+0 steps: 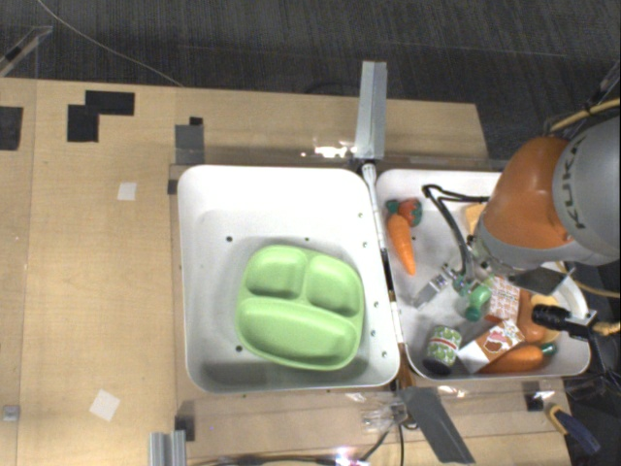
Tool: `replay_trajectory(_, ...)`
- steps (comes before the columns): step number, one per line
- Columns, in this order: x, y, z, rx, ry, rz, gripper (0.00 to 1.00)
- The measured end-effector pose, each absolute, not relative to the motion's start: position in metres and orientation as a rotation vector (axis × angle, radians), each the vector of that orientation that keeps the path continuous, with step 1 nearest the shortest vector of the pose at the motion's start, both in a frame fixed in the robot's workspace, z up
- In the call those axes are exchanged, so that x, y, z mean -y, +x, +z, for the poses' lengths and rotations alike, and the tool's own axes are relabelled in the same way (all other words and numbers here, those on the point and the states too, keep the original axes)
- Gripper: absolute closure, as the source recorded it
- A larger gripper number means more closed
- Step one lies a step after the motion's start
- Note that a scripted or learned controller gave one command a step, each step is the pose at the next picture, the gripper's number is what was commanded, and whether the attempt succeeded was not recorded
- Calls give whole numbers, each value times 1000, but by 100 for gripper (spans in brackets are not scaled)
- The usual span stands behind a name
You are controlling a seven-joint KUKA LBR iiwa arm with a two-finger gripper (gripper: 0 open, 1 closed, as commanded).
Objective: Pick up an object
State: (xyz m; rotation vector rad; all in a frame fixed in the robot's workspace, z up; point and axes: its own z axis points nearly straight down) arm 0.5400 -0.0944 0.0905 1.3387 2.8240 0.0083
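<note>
Teal-green piece (476, 302), small and rounded, taken here as the likeliest target: in the right bin (434, 177), about mid-depth, right of centre, partly tucked under the wrist. Touching or just beside the gripper (456, 282), which one being hard to say. Spread or pressed together: cannot tell from this slant, with the metal tip half hidden by the orange band of the arm (529, 207). Nothing visibly pinched, so no claim of a hold.

Risk one, judged from the crowding: closing on the wrong thing or on two at once. Just near of the piece, a printed carton (502, 339) and a small can (444, 344); right of those, an orange vegetable (519, 359) along the near wall. Likely to wedge or drag along on a lift.

Risk two: a glancing grip on a rounded, probably slick toy, squirting it sideways toward the carrot (402, 245) lying to the left by the dividing wall, or simply closing on air.

Risk three: catching the loose black cable (441, 209) looping off the wrist above the far half of the bin.

Further out, little danger: left bin (213, 212) with its green divided plate (302, 306) well apart, across the divider, out of reach of any stray nudge.
</note>
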Motion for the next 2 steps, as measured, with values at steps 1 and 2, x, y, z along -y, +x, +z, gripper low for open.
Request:
replay_trajectory(1, 96, 501, 91, -2794, 1388, 10, 0)
replay_trajectory(2, 135, 592, 89, -2799, 1394, 5, 0)
